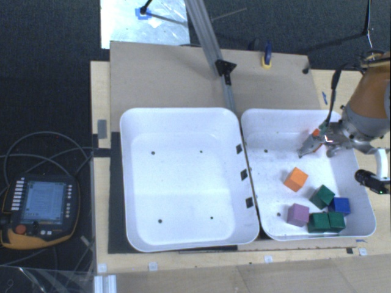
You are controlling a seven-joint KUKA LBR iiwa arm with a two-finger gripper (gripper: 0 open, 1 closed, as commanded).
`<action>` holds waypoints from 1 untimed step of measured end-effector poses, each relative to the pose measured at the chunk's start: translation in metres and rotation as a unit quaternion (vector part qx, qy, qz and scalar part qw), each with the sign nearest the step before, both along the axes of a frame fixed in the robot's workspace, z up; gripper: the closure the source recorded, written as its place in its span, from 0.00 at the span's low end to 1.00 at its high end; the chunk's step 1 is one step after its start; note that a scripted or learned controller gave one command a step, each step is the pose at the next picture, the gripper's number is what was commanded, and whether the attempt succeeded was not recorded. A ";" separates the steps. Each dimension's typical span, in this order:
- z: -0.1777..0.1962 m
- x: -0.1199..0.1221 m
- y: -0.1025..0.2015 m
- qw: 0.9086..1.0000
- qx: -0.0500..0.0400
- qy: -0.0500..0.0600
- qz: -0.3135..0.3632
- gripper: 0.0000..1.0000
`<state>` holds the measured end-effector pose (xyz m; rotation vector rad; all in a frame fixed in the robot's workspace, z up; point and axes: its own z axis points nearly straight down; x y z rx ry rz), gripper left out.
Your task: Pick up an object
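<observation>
Reaching from the right bin's (pixel 267 122) far side, the gripper (pixel 308 148) hangs with fingers apart, holding nothing. Nearest is the orange cube (pixel 296 179), mid-bin; centring squarely above it before descending should help.

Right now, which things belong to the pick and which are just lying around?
Job: gripper; right bin holding orange block, purple block, blue block, green blocks.
Lying about: left bin, teach pendant, clamp.
</observation>
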<state>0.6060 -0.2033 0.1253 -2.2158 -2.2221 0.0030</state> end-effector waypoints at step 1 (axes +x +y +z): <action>-0.036 0.000 0.000 1.000 -0.001 -0.001 0.000 0.00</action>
